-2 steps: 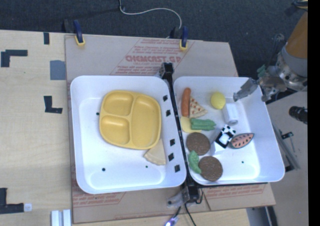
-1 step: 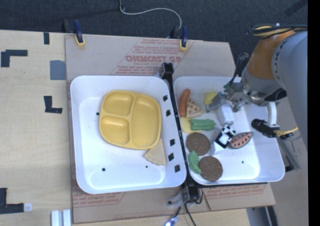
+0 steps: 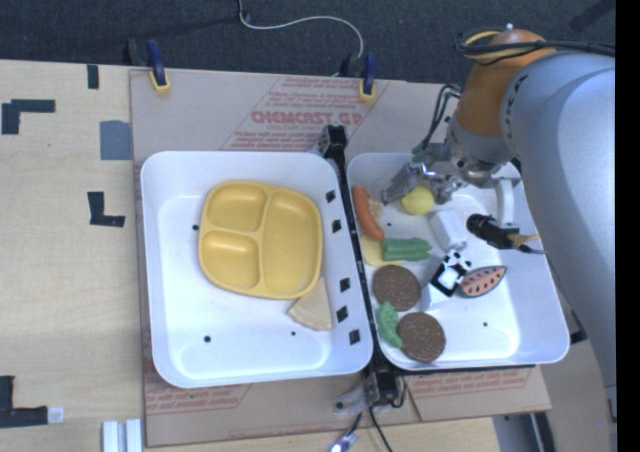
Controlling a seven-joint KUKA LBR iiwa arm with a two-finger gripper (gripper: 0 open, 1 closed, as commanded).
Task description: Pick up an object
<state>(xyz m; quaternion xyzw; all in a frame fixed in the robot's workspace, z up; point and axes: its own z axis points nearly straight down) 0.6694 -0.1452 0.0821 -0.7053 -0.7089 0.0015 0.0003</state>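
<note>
So in the camera view the gripper (image 3: pixel 428 180) is down in the right bin (image 3: pixel 530 340), near its back left corner, with the arm (image 3: pixel 560 110) coming in from the right. It's sitting right over a little yellow ball (image 3: pixel 418 202), looks like a lemon maybe, so my guess is that's the target. The ball seems to sit just below the gripper rather than clearly between its parts, so I wouldn't call it held, and honestly I can't tell how the gripper stands from this angle. The rest of the clutter is packed close: carrot (image 3: pixel 367 213) just left, green piece (image 3: pixel 405 249) below, two brown discs (image 3: pixel 397 286) further down, a watermelon slice (image 3: pixel 481 281). Tight spot, easy to nudge neighbours. The left bin (image 3: pixel 165 340) has a yellow tray (image 3: pixel 262 238) lying flat, well apart from the action
</note>
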